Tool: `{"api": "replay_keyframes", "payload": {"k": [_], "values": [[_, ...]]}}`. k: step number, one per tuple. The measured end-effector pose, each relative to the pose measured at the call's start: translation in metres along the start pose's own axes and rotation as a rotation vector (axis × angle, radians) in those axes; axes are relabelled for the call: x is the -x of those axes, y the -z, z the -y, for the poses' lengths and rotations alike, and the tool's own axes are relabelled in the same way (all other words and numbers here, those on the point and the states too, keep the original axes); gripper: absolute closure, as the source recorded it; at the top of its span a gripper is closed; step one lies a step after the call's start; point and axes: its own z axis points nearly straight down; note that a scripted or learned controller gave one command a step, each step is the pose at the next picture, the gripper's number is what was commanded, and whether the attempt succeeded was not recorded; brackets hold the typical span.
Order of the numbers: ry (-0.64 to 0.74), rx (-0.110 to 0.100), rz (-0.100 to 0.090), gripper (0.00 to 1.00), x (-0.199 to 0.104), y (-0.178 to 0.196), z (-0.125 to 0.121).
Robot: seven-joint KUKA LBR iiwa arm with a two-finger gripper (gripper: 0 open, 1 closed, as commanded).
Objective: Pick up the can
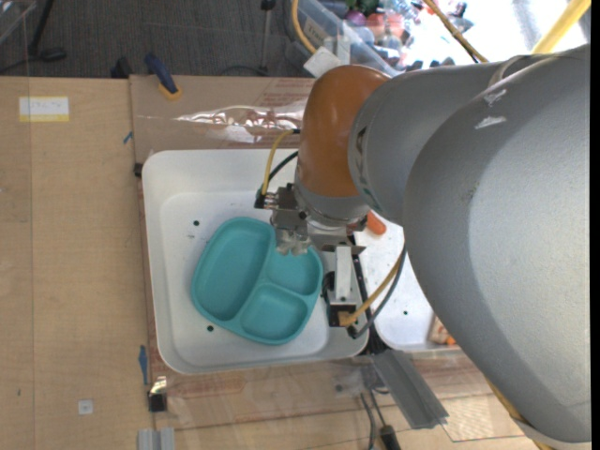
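Note:
My gripper hangs over the left white bin, just above the upper right rim of a teal divided plate that lies in that bin. The grey arm with its orange band reaches in from the right and covers most of the right bin. Nothing shows between the gripper and the plate.
A small orange object peeks out beside the wrist at the right bin's edge. Cables loop down from the wrist over the divide between the bins. A tub of clutter stands behind the bench.

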Motion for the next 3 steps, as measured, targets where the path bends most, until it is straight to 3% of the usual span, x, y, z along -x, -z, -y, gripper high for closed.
{"api": "replay_keyframes", "payload": {"k": [1, 2, 3], "values": [[-0.156, -0.002, 0.0, 1.0, -0.066, 0.049, 0.075], [-1.177, -0.001, 0.0, 1.0, -0.064, 0.062, 0.069], [-0.85, -0.003, 0.002, 1.0, -0.05, 0.153, -0.013]]}}
